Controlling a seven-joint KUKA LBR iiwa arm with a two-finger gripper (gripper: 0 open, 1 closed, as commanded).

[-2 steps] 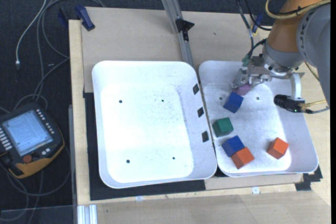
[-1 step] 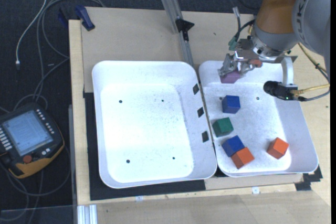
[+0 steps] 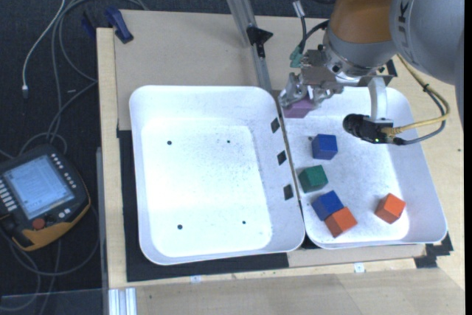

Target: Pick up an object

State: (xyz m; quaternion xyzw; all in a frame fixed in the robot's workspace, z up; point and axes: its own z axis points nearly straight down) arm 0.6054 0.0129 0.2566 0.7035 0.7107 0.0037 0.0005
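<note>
Purple, a small block [image 3: 299,108] sits clamped between the fingers of the gripper [image 3: 300,99] over the right bin's [image 3: 420,181] far-left corner. Below lie two blue cubes, a green one and two orange ones. The glossy white left bin [image 3: 147,158] rests on a pale wooden bench [image 3: 184,48].

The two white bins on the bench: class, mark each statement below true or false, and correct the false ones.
1. The right bin holds two blue blocks. True: one lies above the other.
2. The green block lies in the left bin. False: it lies in the right bin, near the divider.
3. Two orange blocks lie near the right bin's front edge. True: one beside the lower blue block, one further right.
4. The pincer hangs over the left bin's middle. False: it is at the right bin's back corner, by a purple block.
</note>
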